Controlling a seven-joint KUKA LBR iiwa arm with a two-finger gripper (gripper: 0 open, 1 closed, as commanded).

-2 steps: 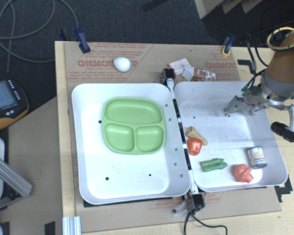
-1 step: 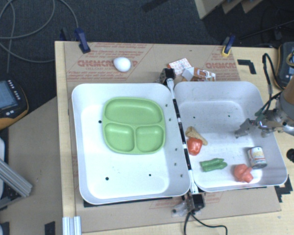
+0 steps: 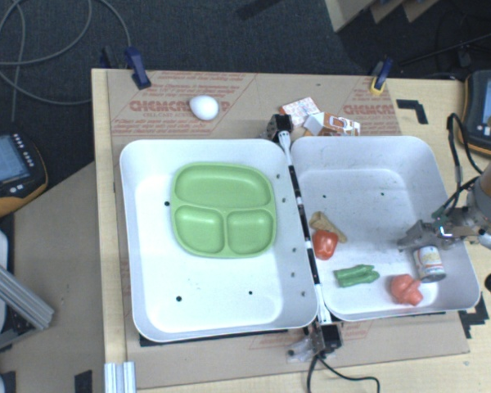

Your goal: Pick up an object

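Gripper [image 3: 430, 237] down in the right bin [image 3: 368, 158], close to its right wall, reaching in from the right. Fingers' state not readable from this angle — dark metal blurred against the white floor, so cannot tell whether apart or together.

Directly below the gripper, touching or nearly so: small can [image 3: 430, 262], pale label, lying or standing just under the tip. Not seen between the fingers. Just below and slightly left of the can: red lumpy object [image 3: 405, 289], pressed near the bin's bottom edge. Further left of the gripper, along the bin's lower part: green pepper-like piece [image 3: 356, 276], lying flat. Further left again, near the divider between the bins: red strawberry-like piece [image 3: 325, 243] with a tan scrap [image 3: 322, 222] just above it.

Up and left of the gripper: wide bare white floor, plenty of open room. To the right: bin wall very near, tight. Below: can and red object crowding the way toward the bin's lower rim.

Well off to the left, past the divider: left bin [image 3: 147, 252] holding a green divided tray [image 3: 225, 209]. Beyond the bins, on the cardboard at the far side: white egg-like ball [image 3: 203, 106] and some small packets [image 3: 315, 119], well apart from the gripper.
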